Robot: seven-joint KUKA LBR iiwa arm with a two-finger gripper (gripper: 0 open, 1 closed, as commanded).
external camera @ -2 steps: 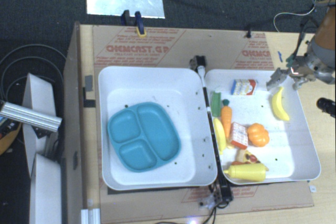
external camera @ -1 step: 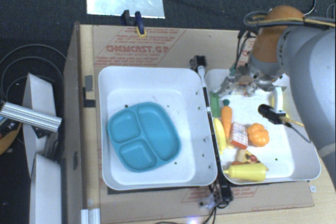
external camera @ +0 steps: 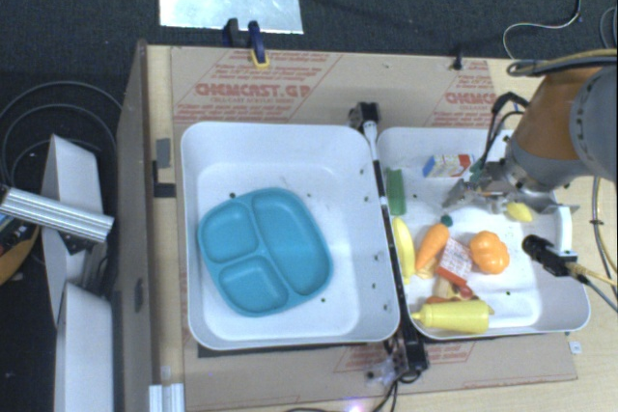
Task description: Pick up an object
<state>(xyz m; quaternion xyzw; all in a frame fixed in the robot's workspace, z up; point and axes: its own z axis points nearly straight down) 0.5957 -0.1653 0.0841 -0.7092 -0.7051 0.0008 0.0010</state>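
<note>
So we've got two white bins side by side on the worktop (external camera: 290, 77). The left bin (external camera: 280, 145) has a blue divided plate (external camera: 263, 249) sitting in it. The right bin (external camera: 555, 304) is where the pickable stuff is: a carrot (external camera: 432, 246), a banana (external camera: 404, 248) along the left wall, an orange pepper-looking thing (external camera: 489, 251), a yellow squeeze bottle (external camera: 452, 314) near the front edge, a green piece (external camera: 395, 189) and a small white box (external camera: 445, 166) toward the back. The gripper (external camera: 483, 188) hangs low over the back of that bin, just beside the carrot's top; we can't tell how it's set from this angle.
</note>
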